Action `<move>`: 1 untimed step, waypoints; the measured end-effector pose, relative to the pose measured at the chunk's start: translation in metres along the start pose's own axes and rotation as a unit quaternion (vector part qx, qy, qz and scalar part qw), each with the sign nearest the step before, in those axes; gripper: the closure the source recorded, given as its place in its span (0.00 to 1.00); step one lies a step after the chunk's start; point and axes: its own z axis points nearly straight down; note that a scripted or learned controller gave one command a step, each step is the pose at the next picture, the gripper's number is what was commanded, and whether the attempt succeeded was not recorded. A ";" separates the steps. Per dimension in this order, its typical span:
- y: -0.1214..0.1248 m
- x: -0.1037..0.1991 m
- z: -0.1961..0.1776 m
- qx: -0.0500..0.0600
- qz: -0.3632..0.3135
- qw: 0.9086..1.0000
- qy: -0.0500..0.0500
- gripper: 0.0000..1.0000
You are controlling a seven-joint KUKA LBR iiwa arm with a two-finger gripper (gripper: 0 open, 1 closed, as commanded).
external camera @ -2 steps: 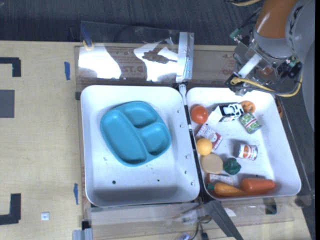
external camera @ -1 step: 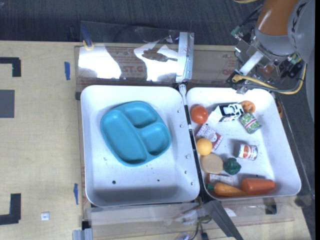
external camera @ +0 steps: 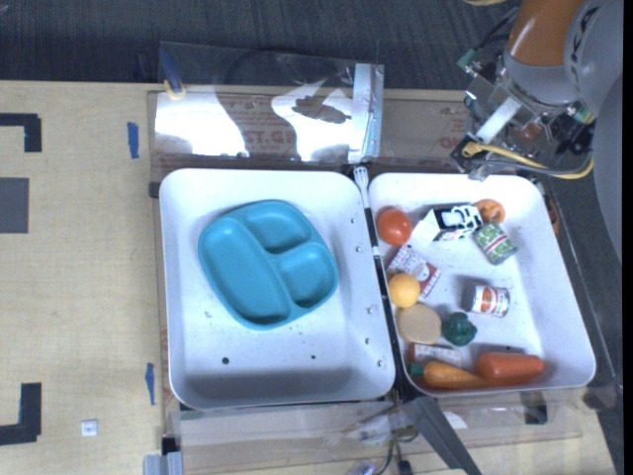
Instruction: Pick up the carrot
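The gripper [external camera: 487,146] hangs at the top right, just past the far rim of the right bin [external camera: 574,310], and whether it is spread or closed I cannot tell (cables and wrist hardware crowd that spot). The grey arm [external camera: 569,38] with its orange band rises behind it.

Counting outward: two white bins side by side. The left bin [external camera: 188,295] holds one blue divided plate [external camera: 267,261] with three compartments.

The right bin is busy: one red tomato [external camera: 394,226], one black-and-white carton [external camera: 455,220], one small orange fruit [external camera: 490,210], one green can [external camera: 496,243], one red-and-white can [external camera: 489,300], one red-and-white packet [external camera: 412,266], one yellow lemon [external camera: 403,290], one tan round piece [external camera: 418,323], one dark green lump [external camera: 458,329], one red-orange sausage-shaped piece [external camera: 509,366].

And one carrot [external camera: 447,374], lying flat along the near wall of the right bin, just left of that red-orange piece. It sits at the opposite side of the bin from the gripper, well apart from it, untouched.
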 end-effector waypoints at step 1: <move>-0.030 0.023 -0.010 0.000 0.035 0.999 0.002 1.00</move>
